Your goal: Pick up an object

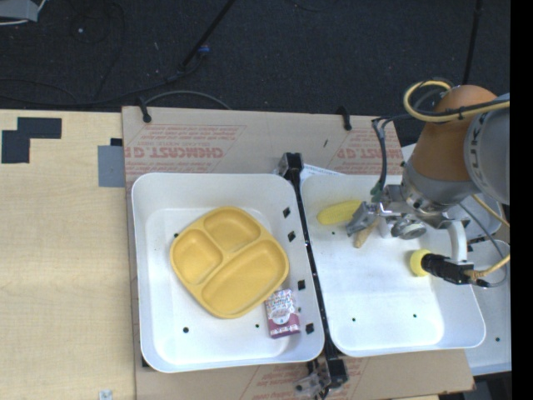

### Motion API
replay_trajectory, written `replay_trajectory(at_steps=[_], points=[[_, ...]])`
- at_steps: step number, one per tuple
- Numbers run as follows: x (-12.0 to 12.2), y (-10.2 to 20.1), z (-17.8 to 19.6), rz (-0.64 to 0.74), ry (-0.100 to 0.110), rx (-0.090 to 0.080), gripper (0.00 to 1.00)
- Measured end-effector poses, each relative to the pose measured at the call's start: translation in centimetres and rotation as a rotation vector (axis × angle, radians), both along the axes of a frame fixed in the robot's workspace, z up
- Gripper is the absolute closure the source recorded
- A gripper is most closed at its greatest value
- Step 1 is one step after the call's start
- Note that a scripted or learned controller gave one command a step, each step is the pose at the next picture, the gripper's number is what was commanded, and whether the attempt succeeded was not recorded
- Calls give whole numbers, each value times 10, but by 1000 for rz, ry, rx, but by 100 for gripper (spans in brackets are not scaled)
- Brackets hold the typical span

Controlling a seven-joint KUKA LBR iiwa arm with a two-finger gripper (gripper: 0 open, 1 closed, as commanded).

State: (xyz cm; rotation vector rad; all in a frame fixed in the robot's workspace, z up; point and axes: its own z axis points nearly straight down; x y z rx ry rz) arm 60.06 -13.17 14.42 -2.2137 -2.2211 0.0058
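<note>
The gripper (pixel 363 226) stands over the far left part of the right bin (pixel 391 340), just right of a yellow oblong object (pixel 337 214) lying near that bin's far left corner. Contact between the two cannot be confirmed. Whether the gripper is released or clenched cannot be told. The left bin (pixel 154 323) holds a yellow divided plate (pixel 229 261), with a small red packet (pixel 282 313) just beside its near right edge.

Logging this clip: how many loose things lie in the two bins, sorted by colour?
Yellow: 2, a divided plate in the left bin and a yellow object in the right bin
Red and white: 1, a small packet in the left bin
Total: 3
</note>
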Motion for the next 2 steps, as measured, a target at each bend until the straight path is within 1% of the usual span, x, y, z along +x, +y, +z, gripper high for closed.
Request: replay_trajectory(at_steps=[1,2], points=[[-1,1,-54,-3,1,0,0],[-1,0,-41,-5,-1,0,100]])
